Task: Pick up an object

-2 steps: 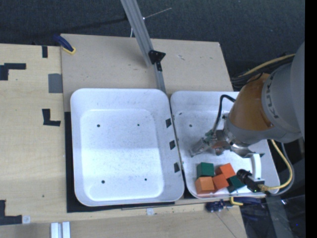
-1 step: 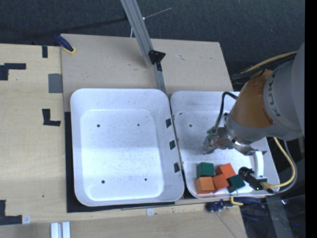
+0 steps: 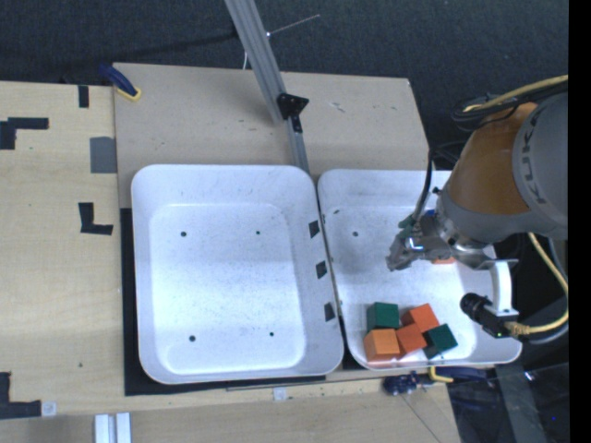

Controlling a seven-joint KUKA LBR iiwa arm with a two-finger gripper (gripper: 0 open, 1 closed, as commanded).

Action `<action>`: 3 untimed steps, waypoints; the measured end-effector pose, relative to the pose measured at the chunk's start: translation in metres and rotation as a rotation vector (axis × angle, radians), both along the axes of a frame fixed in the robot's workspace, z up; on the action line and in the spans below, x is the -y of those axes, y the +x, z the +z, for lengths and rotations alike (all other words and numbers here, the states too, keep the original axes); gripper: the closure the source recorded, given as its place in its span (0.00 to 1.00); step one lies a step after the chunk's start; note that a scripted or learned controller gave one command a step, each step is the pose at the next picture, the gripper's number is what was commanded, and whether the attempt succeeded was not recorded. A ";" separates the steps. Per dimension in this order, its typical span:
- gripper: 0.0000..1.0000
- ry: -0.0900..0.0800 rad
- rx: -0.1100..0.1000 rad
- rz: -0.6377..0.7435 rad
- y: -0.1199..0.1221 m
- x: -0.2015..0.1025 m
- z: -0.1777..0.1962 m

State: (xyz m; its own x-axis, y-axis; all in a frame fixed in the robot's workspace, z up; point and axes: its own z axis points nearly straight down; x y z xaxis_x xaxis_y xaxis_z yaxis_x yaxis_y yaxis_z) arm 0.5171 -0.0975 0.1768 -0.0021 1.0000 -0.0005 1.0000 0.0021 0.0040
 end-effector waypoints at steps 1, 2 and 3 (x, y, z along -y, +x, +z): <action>1.00 0.000 -0.002 0.000 0.001 0.000 0.033; 1.00 0.002 -0.006 0.004 0.003 -0.049 0.028; 1.00 0.003 -0.004 0.006 0.004 -0.107 0.044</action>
State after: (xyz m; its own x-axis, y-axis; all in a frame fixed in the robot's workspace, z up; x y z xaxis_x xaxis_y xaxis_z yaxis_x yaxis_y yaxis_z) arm 0.5209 0.0098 0.2212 -0.0080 1.0000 0.0026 1.0000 0.0080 0.0000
